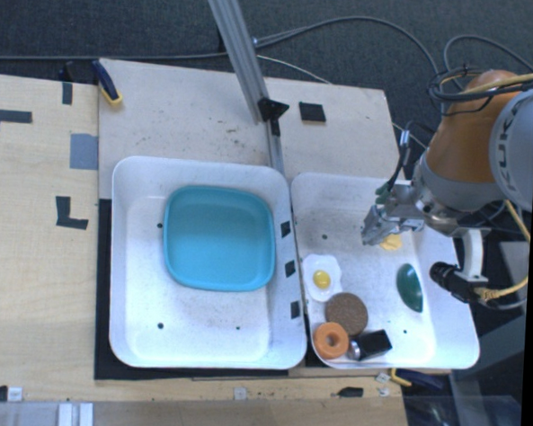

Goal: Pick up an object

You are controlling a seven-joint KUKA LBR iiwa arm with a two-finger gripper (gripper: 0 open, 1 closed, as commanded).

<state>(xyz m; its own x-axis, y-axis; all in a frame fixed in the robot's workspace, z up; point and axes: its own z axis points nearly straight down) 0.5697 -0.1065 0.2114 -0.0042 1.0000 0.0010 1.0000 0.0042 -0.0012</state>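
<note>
Right bin (438, 353): yellow piece (391, 244) under gripper (380, 231)

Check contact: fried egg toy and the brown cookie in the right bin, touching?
Cannot tell. In the camera view the fried egg sits just up-left of the brown cookie; their edges meet or nearly meet, with no clear gap or overlap.

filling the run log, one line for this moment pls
gripper low in right bin | over small yellow piece | grasp unclear | blue plate in left bin

Right bin's (438, 349) far half lies open; egg (322, 278), cookie (346, 312), donut (332, 340) crowd its near-left corner; plate (220, 238) fills the left bin (128, 271).
</note>
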